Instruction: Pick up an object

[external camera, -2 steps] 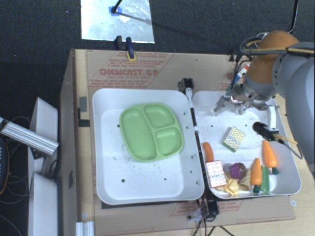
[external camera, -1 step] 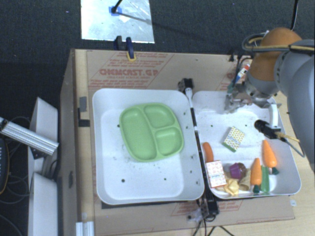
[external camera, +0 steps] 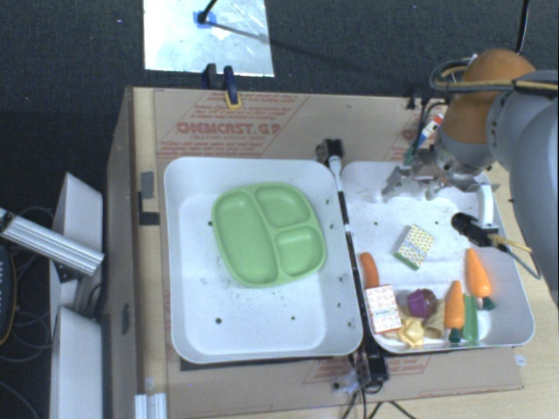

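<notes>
1. The left bin (external camera: 188, 321) holds 1 green divided plate (external camera: 268, 234).
2. The right bin (external camera: 515, 321) holds 3 carrots (external camera: 477, 273), a purple toy (external camera: 422, 302) and a checkered box (external camera: 414, 245).
3. The gripper (external camera: 417, 180) hangs over the right bin's far edge, gripping nothing.

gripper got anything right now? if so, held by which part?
Cannot be told. The gripper sits at the right bin's far edge, apart from the toys, with nothing visible between its fingers, but they are too blurred to judge.

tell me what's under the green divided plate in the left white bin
The green divided plate lies flat on the left white bin floor. Bare floor surrounds it; anything directly beneath is covered.
</notes>
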Action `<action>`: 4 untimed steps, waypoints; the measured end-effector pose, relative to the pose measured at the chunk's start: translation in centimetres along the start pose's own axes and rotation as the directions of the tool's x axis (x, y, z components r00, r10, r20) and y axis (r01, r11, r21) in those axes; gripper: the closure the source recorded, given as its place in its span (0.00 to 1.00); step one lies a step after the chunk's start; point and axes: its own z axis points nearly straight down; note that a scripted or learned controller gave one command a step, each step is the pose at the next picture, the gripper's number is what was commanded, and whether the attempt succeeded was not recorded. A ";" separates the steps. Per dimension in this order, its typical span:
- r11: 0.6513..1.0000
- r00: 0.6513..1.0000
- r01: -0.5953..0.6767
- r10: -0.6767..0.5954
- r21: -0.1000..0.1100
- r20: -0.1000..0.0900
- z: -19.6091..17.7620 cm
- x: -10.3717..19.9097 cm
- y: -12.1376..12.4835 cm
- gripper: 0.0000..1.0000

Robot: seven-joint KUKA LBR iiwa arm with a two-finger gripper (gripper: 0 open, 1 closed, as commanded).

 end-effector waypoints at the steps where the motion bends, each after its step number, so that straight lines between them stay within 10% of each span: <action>1: 1.000 1.000 -0.006 0.006 0.005 0.000 1.2 -1.7 -6.5 0.00; 2: 1.000 1.000 -0.005 0.005 0.000 0.000 0.0 -1.7 -6.4 1.00; 3: 1.000 1.000 -0.004 0.004 0.001 0.000 0.0 -1.7 -6.4 0.00; 4: 1.000 1.000 -0.003 0.003 0.002 -0.001 1.1 1.0 -1.0 0.00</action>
